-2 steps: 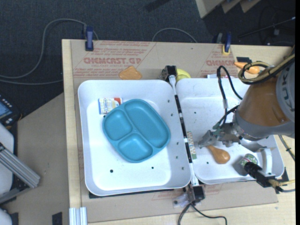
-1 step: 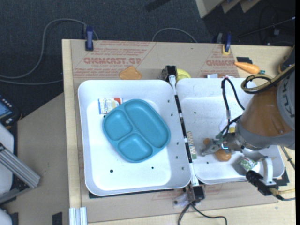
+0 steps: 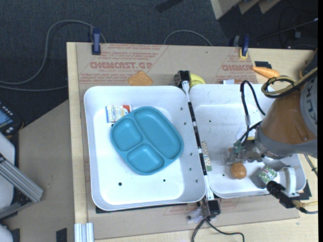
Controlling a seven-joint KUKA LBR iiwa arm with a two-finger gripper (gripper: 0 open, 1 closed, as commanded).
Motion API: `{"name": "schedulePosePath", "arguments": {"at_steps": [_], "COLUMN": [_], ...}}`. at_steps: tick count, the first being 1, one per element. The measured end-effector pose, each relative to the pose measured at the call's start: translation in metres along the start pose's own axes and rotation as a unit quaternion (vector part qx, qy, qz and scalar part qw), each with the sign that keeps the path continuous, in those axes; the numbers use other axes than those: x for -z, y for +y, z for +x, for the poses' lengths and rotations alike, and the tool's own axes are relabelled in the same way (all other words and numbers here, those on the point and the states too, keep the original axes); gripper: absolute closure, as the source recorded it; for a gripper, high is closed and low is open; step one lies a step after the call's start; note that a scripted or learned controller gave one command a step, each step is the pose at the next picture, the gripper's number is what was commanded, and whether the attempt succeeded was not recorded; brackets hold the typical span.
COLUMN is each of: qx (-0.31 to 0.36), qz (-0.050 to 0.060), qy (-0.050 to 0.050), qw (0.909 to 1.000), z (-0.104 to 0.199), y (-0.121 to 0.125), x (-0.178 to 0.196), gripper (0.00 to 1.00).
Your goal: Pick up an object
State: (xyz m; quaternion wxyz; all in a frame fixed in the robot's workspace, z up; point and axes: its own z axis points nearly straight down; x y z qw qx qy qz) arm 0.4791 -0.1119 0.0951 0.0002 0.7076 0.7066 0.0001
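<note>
Nearby, gripper (image 3: 237, 155) hovers just above brown ball (image 3: 238, 171).

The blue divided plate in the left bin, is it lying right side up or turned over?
Right side up. The blue divided plate lies flat in the left bin, and its three hollow compartments face upward. Nothing is in them.

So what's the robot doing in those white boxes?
The robot arm is reaching into the right bin. Its gripper is down low, just above a small brown ball near the bin's front edge. I can't tell if it has grabbed anything. The left bin holds a blue divided plate and a small packet.
</note>
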Motion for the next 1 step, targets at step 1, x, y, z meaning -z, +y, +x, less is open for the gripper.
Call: {"name": "schedulePosePath", "arguments": {"at_steps": [1], "qx": [0.005], "qz": [-0.005], "qy": [0.001], "qw": [1.0], "z": [0.0705], "y": [0.0161], "x": [0.0948], "gripper": [1.0]}}
